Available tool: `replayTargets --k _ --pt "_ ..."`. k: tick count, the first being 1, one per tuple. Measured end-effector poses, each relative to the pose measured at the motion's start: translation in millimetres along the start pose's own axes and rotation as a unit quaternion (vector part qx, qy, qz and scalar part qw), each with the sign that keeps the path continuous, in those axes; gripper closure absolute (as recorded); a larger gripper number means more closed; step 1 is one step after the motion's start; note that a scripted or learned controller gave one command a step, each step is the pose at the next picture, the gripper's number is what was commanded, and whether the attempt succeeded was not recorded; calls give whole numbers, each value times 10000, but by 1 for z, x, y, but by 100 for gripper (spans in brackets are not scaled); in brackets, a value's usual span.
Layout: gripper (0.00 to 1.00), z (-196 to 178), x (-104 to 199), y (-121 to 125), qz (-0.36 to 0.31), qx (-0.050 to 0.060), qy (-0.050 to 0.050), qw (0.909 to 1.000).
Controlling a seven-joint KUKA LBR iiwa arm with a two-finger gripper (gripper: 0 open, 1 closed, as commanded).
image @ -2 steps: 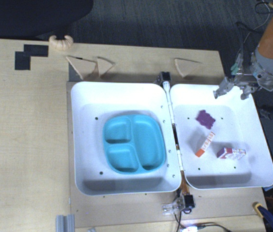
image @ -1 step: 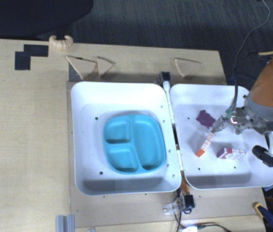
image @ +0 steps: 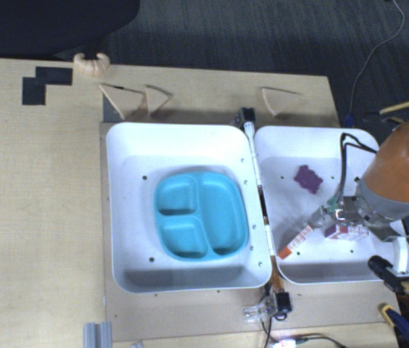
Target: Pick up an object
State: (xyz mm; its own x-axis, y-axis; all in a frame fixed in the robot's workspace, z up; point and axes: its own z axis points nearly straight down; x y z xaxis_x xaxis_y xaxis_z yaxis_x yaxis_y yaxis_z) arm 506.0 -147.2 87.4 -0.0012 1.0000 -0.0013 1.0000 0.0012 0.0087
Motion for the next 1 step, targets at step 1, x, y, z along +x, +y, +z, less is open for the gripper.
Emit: replayTargets --k 1 --pt "100 -12 0 3 -6 -32 -9 10000"
